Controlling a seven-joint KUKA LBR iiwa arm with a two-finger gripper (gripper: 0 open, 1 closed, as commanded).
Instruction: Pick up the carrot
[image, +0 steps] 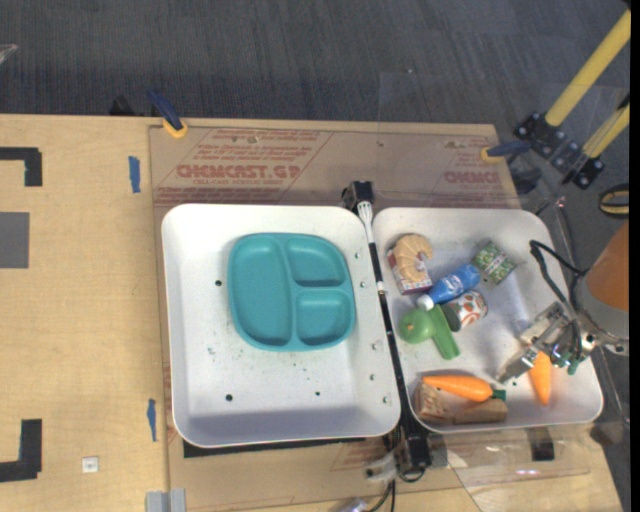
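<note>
Over the right shallow white bin (585, 405), near its right wall, the metal two-finger gripper (541, 357) is closing on a small orange carrot (541, 379), which is sitting between its fingers; a larger orange carrot (458, 387) is lying left of it.

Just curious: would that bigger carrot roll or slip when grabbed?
Probably stiff plastic: the bigger carrot looks smooth, so it may slip. Its round, tapered body could roll in an arc, though the brown item touching it may stop that.
</note>
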